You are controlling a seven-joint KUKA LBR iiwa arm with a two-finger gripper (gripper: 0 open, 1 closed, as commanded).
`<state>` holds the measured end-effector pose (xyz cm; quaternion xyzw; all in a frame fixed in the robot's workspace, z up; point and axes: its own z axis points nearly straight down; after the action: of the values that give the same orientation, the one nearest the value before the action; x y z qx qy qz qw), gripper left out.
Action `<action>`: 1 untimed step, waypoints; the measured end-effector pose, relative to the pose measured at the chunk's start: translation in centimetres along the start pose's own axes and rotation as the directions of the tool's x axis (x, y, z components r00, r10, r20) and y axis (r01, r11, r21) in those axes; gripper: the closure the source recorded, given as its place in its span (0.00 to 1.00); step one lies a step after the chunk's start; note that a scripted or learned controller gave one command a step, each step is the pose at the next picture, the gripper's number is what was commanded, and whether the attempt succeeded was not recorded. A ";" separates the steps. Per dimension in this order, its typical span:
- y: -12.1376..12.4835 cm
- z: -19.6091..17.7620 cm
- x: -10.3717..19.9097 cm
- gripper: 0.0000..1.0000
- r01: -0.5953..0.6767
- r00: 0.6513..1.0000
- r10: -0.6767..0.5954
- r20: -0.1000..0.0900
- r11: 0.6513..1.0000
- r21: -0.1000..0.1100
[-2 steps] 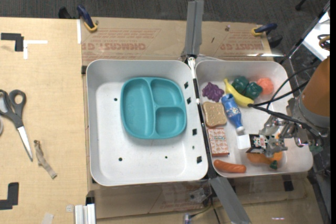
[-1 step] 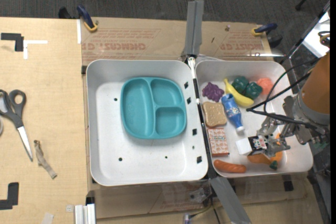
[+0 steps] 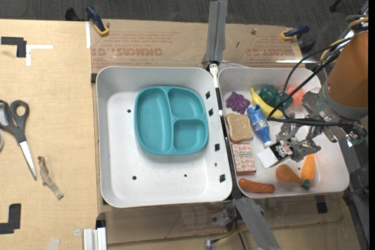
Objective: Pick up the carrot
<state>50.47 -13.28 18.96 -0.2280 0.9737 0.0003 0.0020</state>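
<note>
carrot (image 3: 308,167): right bin (image 3: 334,184), near its front right corner, lying roughly upright in view, green end toward the front
hand (image 3: 291,148): low over the right bin, just left of the carrot's top, above a small white card (image 3: 267,157); open or closed, cannot tell
neighbours: orange pear-shaped piece (image 3: 286,174) just left of the carrot, sausage (image 3: 256,186) at the front wall
left bin (image 3: 111,143): teal divided plate (image 3: 171,120)
worktop (image 3: 53,126): scissors (image 3: 17,132) at far left
</note>
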 end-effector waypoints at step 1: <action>-7.7 8.6 2.0 1.00 0.149 0.989 -0.149 0.000 0.989 -0.001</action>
<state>52.12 -21.10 10.33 -0.3004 0.9538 0.0006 0.0021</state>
